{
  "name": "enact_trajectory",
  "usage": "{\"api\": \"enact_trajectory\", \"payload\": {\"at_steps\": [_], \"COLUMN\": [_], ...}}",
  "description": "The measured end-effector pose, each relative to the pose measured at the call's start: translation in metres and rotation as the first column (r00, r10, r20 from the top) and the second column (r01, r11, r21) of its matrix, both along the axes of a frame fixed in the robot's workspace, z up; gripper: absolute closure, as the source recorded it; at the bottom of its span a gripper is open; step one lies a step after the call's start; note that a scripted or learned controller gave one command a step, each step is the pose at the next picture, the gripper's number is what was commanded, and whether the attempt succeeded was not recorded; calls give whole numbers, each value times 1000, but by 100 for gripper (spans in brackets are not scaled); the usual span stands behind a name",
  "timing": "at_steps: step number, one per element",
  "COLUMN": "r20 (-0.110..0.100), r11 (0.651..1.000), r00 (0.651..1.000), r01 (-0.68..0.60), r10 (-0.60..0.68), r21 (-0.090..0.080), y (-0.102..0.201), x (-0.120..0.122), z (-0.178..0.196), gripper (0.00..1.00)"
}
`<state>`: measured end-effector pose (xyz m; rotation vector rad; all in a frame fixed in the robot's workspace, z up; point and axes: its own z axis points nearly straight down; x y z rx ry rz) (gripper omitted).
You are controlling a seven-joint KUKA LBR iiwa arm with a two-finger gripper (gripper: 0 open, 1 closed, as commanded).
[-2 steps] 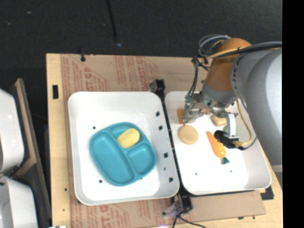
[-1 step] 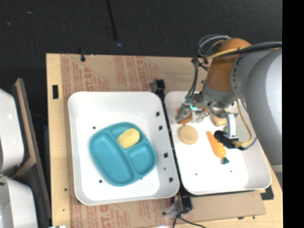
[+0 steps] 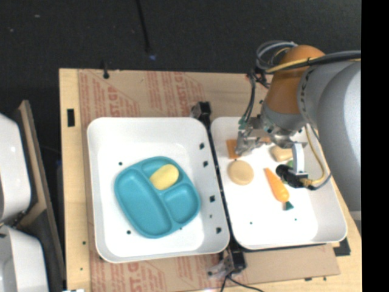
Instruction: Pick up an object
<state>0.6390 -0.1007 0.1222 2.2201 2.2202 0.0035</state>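
In the right bin (image 3: 304, 230) lie a tan round bun (image 3: 240, 173), an orange carrot (image 3: 278, 187) with a green tip, a small orange piece (image 3: 231, 148) at the bin's upper left, and a pale beige item (image 3: 281, 154) partly under the arm. My gripper (image 3: 246, 142) hangs low over the bin's upper left part, just above the bun and beside the small orange piece. In the left bin (image 3: 109, 139) rests a blue divided plate (image 3: 157, 196) bearing a yellow oval item (image 3: 164, 176).
The arm's grey body and orange band (image 3: 292, 84) cover the right bin's upper right corner. A black cable (image 3: 304, 178) loops over the bin near the carrot. A black clamp (image 3: 200, 109) sits between the bins at the top.
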Motion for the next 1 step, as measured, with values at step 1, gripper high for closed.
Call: {"api": "enact_trajectory", "payload": {"at_steps": [1], "r20": [4], "r11": [1000], "r00": [1000], "r01": [0], "r10": [0], "r21": [-1], "y": [-2], "x": [16], "z": [73], "gripper": [100]}}
